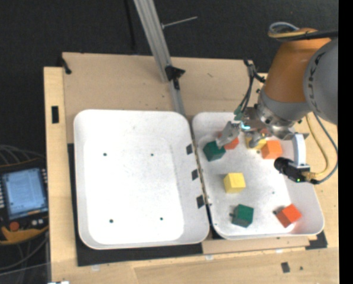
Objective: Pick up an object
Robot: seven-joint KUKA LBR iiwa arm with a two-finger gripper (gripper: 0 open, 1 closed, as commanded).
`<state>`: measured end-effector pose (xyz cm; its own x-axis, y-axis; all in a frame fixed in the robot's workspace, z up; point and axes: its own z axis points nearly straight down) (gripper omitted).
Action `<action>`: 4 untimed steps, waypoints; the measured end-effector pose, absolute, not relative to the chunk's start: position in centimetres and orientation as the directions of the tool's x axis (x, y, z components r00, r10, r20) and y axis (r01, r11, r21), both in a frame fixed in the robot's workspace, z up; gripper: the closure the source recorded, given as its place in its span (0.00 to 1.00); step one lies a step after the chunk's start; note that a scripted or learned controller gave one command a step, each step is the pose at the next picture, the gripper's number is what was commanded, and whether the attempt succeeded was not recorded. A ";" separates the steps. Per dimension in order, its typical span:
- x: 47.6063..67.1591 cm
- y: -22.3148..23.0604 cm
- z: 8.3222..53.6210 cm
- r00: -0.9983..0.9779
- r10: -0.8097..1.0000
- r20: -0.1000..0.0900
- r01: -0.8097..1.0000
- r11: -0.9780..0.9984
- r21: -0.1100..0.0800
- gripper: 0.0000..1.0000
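Note:
My gripper (241, 137) hangs over the back of the right bin (306, 229), pointing down. Its two fingers stand apart, one grey finger (226, 135) to the left and the other nearer the orange block (271, 149). Nothing sits between them. A small orange piece (232, 142) peeks out right beside the left finger. A green block (213, 151) lies just left of and below that finger. Further forward lie a yellow cube (234, 182), a second green block (242, 215) and an orange-red block (287, 215).
The left bin (132, 176) adjoins the right one along a black-clipped seam (197, 173). A slanted metal post (155, 34) rises behind the bins. A cable with a black connector (291, 169) hangs from the wrist over the right bin. A teach pendant (19, 194) lies far left.

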<state>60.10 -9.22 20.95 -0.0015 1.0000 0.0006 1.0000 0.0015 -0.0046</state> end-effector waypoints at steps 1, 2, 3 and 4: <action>60.2 -9.3 21.2 0.000 1.000 0.000 1.000 0.000 0.001 0.00; 60.2 -8.9 15.0 0.002 1.000 -0.001 1.000 -0.002 -0.005 0.00; 60.1 -9.0 9.8 0.002 1.000 -0.001 1.000 -0.002 -0.005 0.00; 60.3 -9.1 11.2 0.009 1.000 -0.001 1.000 -0.009 0.004 1.00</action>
